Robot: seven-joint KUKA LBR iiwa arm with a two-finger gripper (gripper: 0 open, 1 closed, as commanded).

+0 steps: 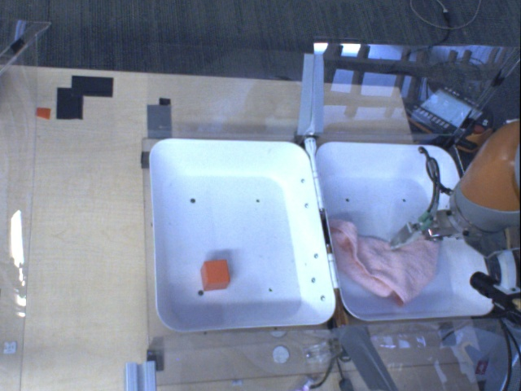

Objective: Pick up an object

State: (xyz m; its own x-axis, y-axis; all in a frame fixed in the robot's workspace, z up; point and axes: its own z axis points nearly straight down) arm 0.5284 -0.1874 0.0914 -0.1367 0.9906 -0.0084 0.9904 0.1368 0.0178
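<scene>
Where no writing reads: hand (404, 236) on pink cloth (383, 265), grip unclear; orange cube (216, 274) apart.

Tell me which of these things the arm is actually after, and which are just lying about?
Part of the job:
pink cloth in the right bin, with the gripper at its edge
orange block in the left bin, another possible pick

Lying about:
black patches on the bench
small orange marker

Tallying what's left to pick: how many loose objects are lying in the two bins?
2. An orange block sits in the left bin, toward its near-left corner. A pink cloth lies crumpled in the right bin, under the hand. Something small could be hidden beneath it.
</scene>
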